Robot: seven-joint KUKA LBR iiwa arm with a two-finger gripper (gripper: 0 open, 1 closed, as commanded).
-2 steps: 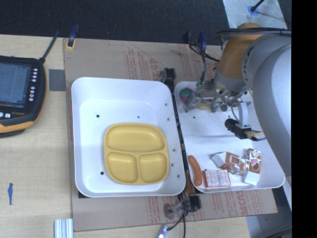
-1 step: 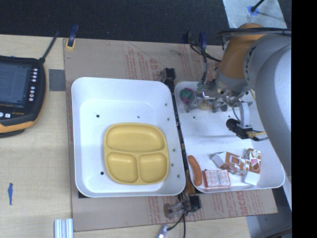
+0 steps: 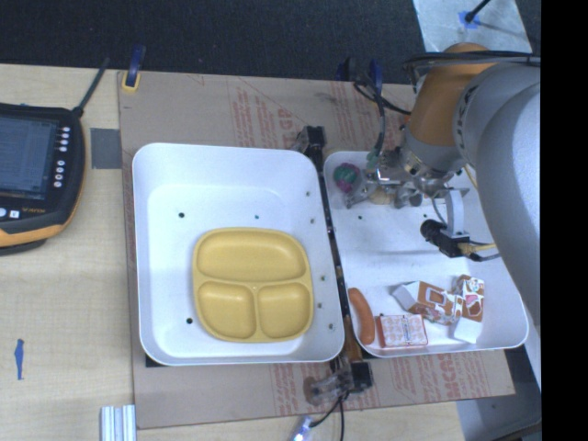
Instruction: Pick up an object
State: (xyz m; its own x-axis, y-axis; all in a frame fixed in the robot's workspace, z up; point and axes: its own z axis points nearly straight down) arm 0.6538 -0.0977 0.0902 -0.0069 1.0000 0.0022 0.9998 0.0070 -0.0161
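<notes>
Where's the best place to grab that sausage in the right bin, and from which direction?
Grip the sausage across its middle, coming straight down. It lies flat and lengthwise along the right bin's left wall, so the fingers would likely need to close across its narrow width; the wall side looks tight, and the small card box sits close on the other side.

A pale wooden bench (image 3: 55, 338) fills the near part of the scene, with a brown cardboard sheet (image 3: 230, 108) laid flat over its middle. At the left edge sits an orange-and-black control pendant (image 3: 37, 177), its cable trailing away to the far side. Beyond the bench lies dark carpet (image 3: 230, 12); at far right a pale sheet (image 3: 469, 7) rests on it.
</notes>
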